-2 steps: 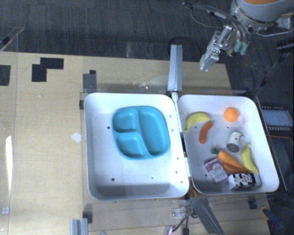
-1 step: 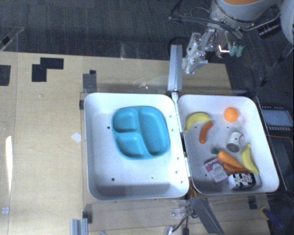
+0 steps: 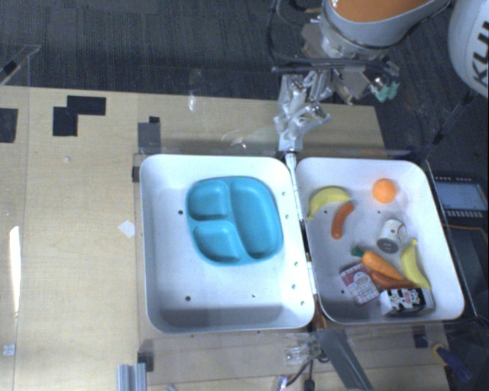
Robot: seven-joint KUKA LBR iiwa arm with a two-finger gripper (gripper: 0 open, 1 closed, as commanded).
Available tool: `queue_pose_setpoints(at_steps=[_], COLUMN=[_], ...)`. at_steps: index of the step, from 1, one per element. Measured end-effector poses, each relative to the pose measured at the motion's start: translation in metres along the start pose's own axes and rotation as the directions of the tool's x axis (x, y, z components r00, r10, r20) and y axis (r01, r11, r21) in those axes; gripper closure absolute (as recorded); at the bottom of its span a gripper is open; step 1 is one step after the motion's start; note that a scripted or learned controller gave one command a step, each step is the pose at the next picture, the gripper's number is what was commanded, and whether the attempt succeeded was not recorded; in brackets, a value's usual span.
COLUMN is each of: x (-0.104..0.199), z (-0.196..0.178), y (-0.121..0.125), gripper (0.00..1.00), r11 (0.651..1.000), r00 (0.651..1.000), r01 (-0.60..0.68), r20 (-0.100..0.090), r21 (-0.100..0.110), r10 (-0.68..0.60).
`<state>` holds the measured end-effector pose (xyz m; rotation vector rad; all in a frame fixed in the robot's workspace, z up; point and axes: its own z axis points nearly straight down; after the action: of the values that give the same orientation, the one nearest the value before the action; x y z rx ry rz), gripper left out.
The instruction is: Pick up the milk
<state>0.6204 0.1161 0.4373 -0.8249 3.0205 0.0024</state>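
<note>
Table [image 3: 76,252] surface is light wood, with black patches near its far left corner. Landmark for all positions below: the blue tray [image 3: 233,219], a three-compartment dish lying flat in the left bin [image 3: 160,305].

Left bin: the blue tray sits near the centre of this bin, slightly toward its far side.

Tool [image 3: 299,122]: it hangs above the table, beyond the far rim of the bins and to the right of the blue tray, roughly in line with the seam between the two bins. Nothing is visible between its fingers. Whether they stand wide or narrow cannot be told from this view. The orange band [image 3: 378,9] of the arm is at the top edge, further right of the tool.

Right bin [image 3: 439,221], all items right of the blue tray:
- a yellow piece [image 3: 327,198] and a red-orange sausage [image 3: 341,219], touching, closest to the tray;
- an orange ball [image 3: 385,191], toward the far side;
- a small can [image 3: 390,236], on its side;
- a carrot [image 3: 380,265] and a banana [image 3: 413,264], nearer the front;
- a flat red-and-white packet [image 3: 356,281];
- the milk [image 3: 403,301], a black-and-white carton lying at the near right corner of this bin, well apart from the tool.
</note>
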Motion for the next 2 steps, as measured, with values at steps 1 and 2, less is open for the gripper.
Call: queue_pose_setpoints(at_steps=[1,2], x=[-0.050,-0.077], z=[0.000,0.001], y=[0.029,0.035], gripper=[1.00,1.00], r11=[0.750,0.437], r00=[0.750,0.437], r01=[0.662,0.899], r20=[0.003,0.004], r21=[0.000,0.000], r10=[-0.662,-0.899])
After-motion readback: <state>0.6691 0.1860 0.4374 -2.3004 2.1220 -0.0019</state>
